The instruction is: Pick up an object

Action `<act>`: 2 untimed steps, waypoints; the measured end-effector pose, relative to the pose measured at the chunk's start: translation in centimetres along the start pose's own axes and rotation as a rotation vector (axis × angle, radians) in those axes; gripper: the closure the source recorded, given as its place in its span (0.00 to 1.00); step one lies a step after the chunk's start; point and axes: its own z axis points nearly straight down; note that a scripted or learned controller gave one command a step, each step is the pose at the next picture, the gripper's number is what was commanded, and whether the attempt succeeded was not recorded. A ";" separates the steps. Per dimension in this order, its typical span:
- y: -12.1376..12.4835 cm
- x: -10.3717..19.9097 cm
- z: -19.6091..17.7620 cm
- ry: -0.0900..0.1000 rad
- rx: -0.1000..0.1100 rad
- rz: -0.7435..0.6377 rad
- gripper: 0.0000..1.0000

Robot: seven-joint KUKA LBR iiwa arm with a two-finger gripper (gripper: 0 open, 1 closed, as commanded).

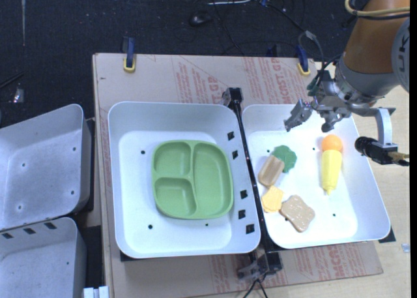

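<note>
A desk (pixel 169 68) topped with a brown board, seen from above at a slant, carries two shallow white bins side by side.

The left bin (pixel 130 160) holds a pale green divided plate (pixel 193 180) with three compartments, lying flat near the bin's middle.

The right bin (pixel 365 212) holds several pieces of toy food. Nearest its left wall, a tan bread-like block (pixel 270 171) lies tilted, with a small green broccoli-like piece (pixel 285 156) touching its upper end. Just below them a yellow cheese-like wedge (pixel 272 199) rests beside a slice of toast (pixel 298 212), the two touching or nearly so. Toward the bin's right side lies a yellow corn-like piece (pixel 331 170), upright in the view, with a small orange ball (pixel 331 143) at its top end.

The grey arm with its orange band reaches in over the desk's far right corner. Its gripper (pixel 317 116) hovers over the far edge of the right bin, above and apart from the toys. The jaws look spread, one dark finger angled to the left and the other to the right, with nothing between them.
</note>
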 end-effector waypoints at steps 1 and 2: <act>0.2 0.0 -0.6 -0.001 -0.010 -0.002 0.00; 0.2 -0.5 3.9 -0.001 -0.007 0.001 0.00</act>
